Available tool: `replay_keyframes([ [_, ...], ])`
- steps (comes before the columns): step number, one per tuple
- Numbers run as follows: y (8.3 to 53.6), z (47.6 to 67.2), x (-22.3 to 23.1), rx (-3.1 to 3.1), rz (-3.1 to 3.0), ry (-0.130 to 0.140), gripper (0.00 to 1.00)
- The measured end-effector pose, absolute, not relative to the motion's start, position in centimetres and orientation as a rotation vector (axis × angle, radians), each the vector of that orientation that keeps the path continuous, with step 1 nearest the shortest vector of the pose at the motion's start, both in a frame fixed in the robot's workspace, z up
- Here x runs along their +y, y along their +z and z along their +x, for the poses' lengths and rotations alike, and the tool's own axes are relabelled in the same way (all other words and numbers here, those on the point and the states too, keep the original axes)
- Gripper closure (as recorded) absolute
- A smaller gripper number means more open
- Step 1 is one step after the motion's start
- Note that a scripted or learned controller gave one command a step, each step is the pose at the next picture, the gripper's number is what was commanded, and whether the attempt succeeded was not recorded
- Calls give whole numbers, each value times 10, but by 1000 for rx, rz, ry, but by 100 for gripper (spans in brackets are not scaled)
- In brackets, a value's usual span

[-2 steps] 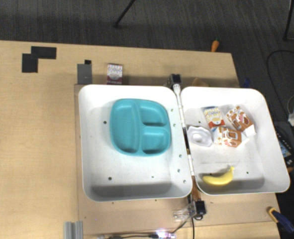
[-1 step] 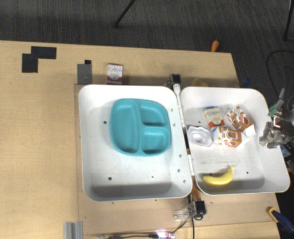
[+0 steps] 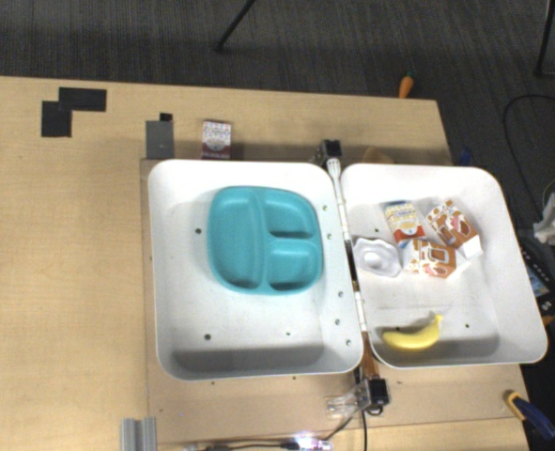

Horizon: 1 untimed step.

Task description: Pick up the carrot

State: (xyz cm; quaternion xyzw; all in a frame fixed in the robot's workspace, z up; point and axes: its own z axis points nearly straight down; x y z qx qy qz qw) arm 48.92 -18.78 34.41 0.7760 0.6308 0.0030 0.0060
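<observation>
While two white bins sit side by side, the left bin [image 3: 178, 252] bears one teal three-compartment plate [image 3: 264, 239]. One small orange thing [image 3: 406, 86], possibly the carrot, lies past the bench's far edge. The right bin [image 3: 514, 252] holds three small cartons [image 3: 451, 224], print unreadable, one crumpled white item [image 3: 378, 256], one banana [image 3: 413, 335]. The gripper's state cannot be told.

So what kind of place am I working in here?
Likely a robotics lab test bench: two white bins side by side on a wooden bench, holding a teal tray, a toy banana and small cartons, with cables at the front.
</observation>
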Motion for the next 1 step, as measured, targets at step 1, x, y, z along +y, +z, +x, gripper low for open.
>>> replay_keyframes([
  [1,251,488,-127,2127,2313,2,100],
])
